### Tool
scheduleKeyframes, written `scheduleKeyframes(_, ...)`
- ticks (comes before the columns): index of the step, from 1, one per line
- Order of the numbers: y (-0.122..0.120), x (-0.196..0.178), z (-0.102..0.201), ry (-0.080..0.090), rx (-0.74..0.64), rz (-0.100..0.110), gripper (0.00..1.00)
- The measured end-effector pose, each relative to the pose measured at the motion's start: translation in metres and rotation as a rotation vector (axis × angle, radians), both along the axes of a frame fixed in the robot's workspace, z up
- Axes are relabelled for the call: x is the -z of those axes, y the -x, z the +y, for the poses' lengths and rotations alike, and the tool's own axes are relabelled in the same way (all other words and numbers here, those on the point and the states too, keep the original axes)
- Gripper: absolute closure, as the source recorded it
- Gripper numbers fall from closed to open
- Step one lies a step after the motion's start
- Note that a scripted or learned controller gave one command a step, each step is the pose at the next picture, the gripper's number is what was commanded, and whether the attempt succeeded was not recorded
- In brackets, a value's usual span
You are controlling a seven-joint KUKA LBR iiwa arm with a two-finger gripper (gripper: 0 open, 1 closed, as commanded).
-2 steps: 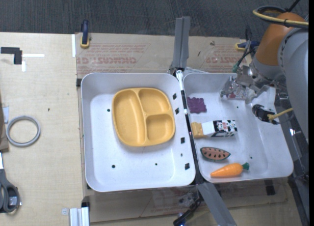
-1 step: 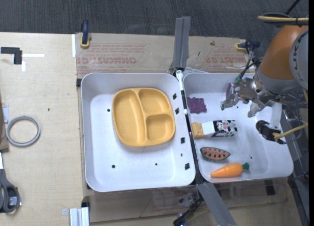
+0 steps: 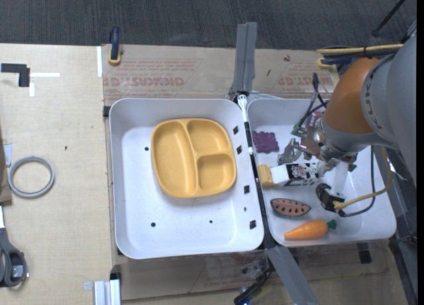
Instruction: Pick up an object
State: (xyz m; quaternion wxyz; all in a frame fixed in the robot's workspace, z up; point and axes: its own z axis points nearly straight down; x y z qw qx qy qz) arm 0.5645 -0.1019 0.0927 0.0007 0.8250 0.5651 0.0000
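Far to the left of the pincer, a grey ring [image 3: 30,176] lies flat on the wooden bench [image 3: 59,118], with scissor handles [image 3: 11,265] below it at the view's edge. Nearer, but well apart from the pincer, the left bin [image 3: 132,231] holds a yellow divided plate [image 3: 194,156], its three compartments facing up. Behind the bins, a cardboard sheet [image 3: 172,75] carries red print that reads reversed and cannot be made out. A grey strip [image 3: 246,58] runs along the divide between the bins. In the right bin [image 3: 371,227], just left of the pincer, a small yellow block [image 3: 265,175] lies touching a white piece [image 3: 279,174]; a purple object [image 3: 265,141] sits up and to the left. The pincer [image 3: 299,171] hangs low over the bin floor; whether it is wide, narrow or holding anything cannot be told, as its tip is lost among patterned parts. Below it and slightly left lies a watermelon slice [image 3: 290,207], long axis running left to right. Lower still, a carrot [image 3: 307,231] lies near the bin's front wall, long axis left to right, pointed end left, green top right. The arm [image 3: 377,98] and its cable [image 3: 361,197] cover the bin's right portion.
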Motion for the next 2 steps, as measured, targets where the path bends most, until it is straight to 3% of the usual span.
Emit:
scheduleKeyframes(1,-0.088,0.001,-0.028,0.001,0.017,0.003,0.00)
scheduleKeyframes(2,-0.085,-0.100,-0.059,0.001,0.031,0.001,0.00)
